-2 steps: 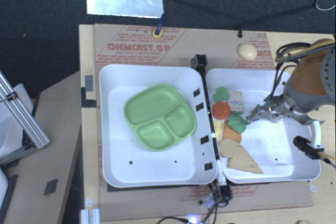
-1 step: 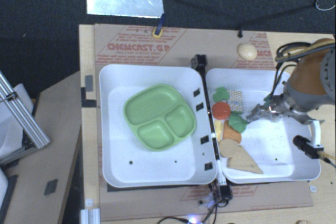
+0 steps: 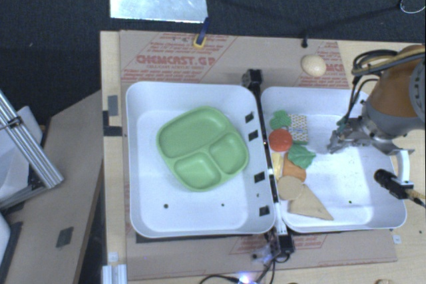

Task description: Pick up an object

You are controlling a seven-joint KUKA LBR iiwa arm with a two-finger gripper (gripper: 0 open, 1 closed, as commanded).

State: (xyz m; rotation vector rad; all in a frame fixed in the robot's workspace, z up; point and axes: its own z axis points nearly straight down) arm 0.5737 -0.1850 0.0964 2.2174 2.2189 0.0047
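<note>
Nothing is picked up yet: the gripper (image 3: 335, 142), its opening impossible to judge, hovers at right of frame just beside toy food (image 3: 293, 156) lying in the right bin (image 3: 373, 209).

- Toy foods cluster along the right bin's left wall, centre-right of the frame: green leafy piece (image 3: 280, 119), red tomato (image 3: 280, 140), green piece (image 3: 301, 155), orange piece (image 3: 293, 171), tan round (image 3: 289, 188), tan wedge (image 3: 310, 204), lying flat.
</note>
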